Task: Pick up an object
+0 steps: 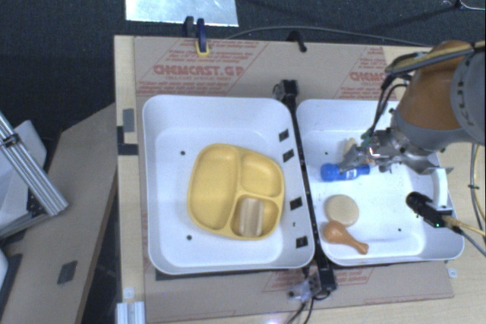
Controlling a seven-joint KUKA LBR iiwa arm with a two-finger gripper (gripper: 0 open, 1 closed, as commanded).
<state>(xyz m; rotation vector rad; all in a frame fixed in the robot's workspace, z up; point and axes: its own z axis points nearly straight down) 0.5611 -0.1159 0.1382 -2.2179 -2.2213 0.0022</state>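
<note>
The right bin (395, 235) holds a blue bottle-like object (340, 172) lying on its side, a round beige piece (342, 209) below it, and an orange-brown drumstick-shaped toy (345, 235) near the front. My gripper (367, 155) hangs low over the bin, right at the blue object's right end, with a small tan item (350, 146) just to its left. The wrist hides whatever lies directly beneath it.
The left bin (163, 163) carries a yellow divided plate (228, 178) with a beige block (248, 216) in its lower compartment. A black divider (298, 163) runs between the bins. A black fitting (425, 210) sits at the right bin's right side.
</note>
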